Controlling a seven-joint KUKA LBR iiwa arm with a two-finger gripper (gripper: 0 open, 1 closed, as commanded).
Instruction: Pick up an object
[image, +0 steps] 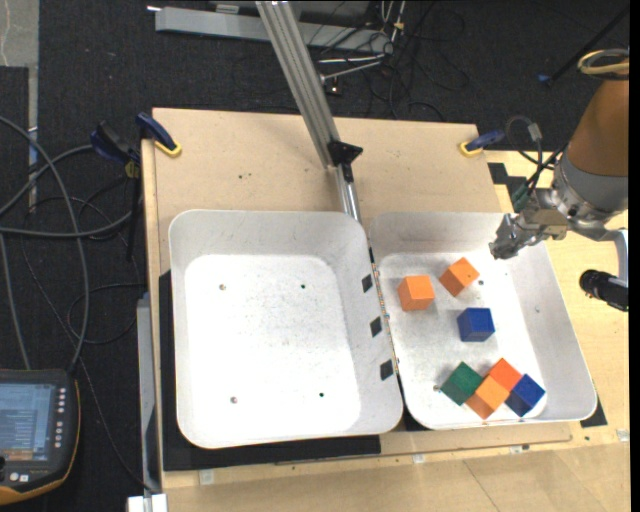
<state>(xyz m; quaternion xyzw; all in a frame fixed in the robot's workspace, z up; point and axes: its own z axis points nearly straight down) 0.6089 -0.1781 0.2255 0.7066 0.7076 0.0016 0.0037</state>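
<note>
Seven small cubes (476, 323) in right bin (562, 340), orange, blue, green, jaws (505, 244) above far edge

The grey arm (600, 150) reaches in from the right; its pincer (505, 245) points downward.

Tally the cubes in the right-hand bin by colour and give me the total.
Orange cubes: 4
Blue cubes: 2
Green cube: 1
Total: 7, all in the right bin.
</note>
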